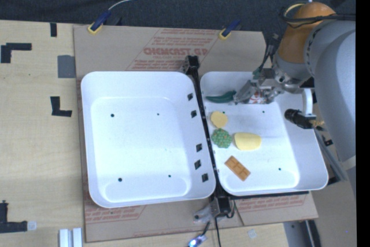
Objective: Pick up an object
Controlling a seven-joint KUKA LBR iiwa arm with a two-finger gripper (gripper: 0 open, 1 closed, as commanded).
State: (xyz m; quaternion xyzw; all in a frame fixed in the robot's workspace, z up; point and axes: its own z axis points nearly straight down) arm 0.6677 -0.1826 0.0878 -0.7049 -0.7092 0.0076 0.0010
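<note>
The right bin holds a small yellow round piece, a green bumpy ball, a pale yellow oval piece and an orange-brown waffle-like block. A green curved thing lies at the bin's far left corner. My gripper hangs low over the far part of the right bin, just right of the green curved thing. Nothing shows between its fingers.
The left bin sits beside the right one, with a black clip strip along their shared wall. Both stand on a cardboard sheet. The grey arm fills the right side above the bin.
</note>
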